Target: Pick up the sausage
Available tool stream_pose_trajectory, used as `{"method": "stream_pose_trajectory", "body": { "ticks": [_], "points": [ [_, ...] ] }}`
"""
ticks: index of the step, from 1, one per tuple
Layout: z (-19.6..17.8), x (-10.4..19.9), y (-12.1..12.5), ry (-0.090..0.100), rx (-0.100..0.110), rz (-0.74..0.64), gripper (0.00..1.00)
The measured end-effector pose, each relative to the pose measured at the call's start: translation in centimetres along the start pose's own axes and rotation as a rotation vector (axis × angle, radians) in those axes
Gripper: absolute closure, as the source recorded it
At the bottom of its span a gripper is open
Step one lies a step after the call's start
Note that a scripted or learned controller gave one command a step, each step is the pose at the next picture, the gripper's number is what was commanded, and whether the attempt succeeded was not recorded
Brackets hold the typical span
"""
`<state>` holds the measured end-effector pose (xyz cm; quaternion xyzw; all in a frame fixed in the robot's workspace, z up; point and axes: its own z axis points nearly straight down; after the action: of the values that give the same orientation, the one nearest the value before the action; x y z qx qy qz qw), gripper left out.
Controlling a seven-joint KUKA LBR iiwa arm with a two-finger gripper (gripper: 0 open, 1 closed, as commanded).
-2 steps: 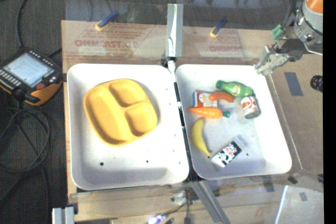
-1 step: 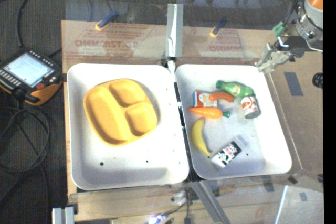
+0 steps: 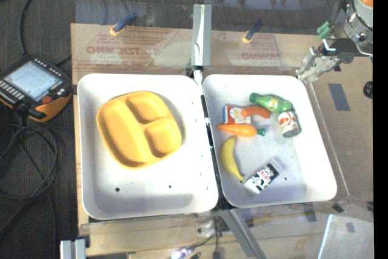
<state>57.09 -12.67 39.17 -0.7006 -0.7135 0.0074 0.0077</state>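
Right bin right half bare; carrot, bottle, can crowd upper middle.

1. Faded red lettering runs across the brown board behind the left bin, too washed out to read.
2. More faded red print sits on the board behind the right bin, also unreadable.
3. The small carton and can carry printing too small to make out.
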Motion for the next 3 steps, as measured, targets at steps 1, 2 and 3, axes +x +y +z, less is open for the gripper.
{"method": "stream_pose_trajectory", "body": {
  "ticks": [1,2,3],
  "points": [
    [11.6,3.3,0.2,0.000,-0.019,0.069,1.00],
    [10.9,3.4,0.3,0.001,-0.017,0.068,1.00],
    [10.1,3.4,0.3,0.001,-0.014,0.067,1.00]
  ]
}}
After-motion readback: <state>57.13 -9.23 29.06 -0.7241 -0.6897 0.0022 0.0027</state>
